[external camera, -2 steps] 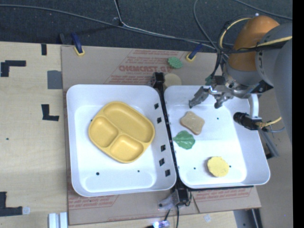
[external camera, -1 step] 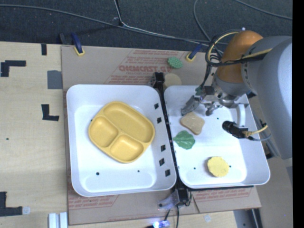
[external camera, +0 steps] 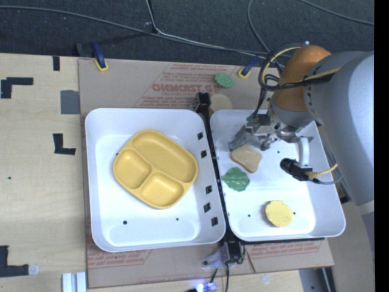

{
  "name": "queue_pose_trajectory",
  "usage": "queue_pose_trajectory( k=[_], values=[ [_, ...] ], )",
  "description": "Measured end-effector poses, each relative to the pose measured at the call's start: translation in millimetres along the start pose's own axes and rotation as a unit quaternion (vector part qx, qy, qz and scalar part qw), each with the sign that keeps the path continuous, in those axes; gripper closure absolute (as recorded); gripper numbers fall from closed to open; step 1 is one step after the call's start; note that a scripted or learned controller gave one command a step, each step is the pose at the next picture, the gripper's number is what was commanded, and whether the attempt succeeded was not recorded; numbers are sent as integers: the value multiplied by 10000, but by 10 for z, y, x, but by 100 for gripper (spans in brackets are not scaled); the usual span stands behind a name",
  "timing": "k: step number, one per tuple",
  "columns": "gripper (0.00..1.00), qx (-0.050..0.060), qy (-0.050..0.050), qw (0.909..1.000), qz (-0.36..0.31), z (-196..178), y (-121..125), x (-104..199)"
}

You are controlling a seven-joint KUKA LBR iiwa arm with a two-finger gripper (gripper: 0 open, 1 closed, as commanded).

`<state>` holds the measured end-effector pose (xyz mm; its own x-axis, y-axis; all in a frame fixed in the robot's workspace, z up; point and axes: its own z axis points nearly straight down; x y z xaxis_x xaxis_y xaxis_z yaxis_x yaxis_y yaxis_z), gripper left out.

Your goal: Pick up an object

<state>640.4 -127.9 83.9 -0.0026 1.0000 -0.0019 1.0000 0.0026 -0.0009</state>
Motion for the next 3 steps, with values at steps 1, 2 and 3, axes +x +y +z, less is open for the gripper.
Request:
queue_pose_trajectory(
  k=[1, 2, 3],
  values=[
    [100, -11, -5, 10000, -4, -118, 8, 2],
    [100, -23, 4, 10000, 7, -697, 18, -84],
    [100, -18, 3, 10000, 6, -1193, 10, -175]
  ],
)
